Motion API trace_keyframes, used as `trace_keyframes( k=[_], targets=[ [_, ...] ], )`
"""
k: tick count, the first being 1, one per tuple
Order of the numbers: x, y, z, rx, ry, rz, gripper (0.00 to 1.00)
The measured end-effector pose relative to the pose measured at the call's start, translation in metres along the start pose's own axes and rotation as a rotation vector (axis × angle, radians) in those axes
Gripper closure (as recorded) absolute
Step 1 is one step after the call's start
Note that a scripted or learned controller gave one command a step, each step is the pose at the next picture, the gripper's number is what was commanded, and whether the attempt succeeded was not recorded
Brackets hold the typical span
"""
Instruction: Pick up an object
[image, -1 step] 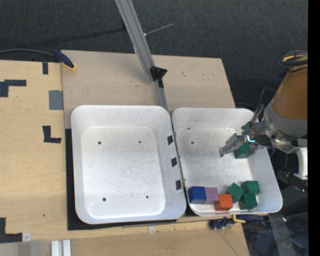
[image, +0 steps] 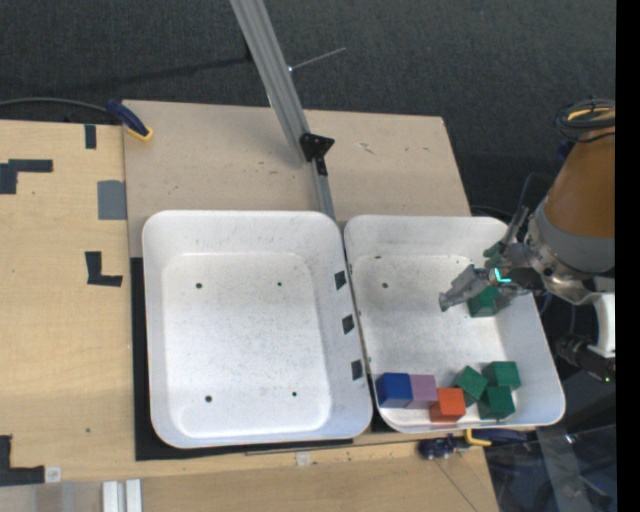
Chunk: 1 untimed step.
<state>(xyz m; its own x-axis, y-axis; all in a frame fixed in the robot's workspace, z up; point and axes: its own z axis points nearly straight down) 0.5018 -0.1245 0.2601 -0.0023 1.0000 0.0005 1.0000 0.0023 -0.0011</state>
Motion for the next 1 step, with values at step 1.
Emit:
trace_keyframes(
  k=[1],
  targets=[
    [0.0009,-0.0013,0.0644,0.008,0.001,0.002,0.00]
  ],
)
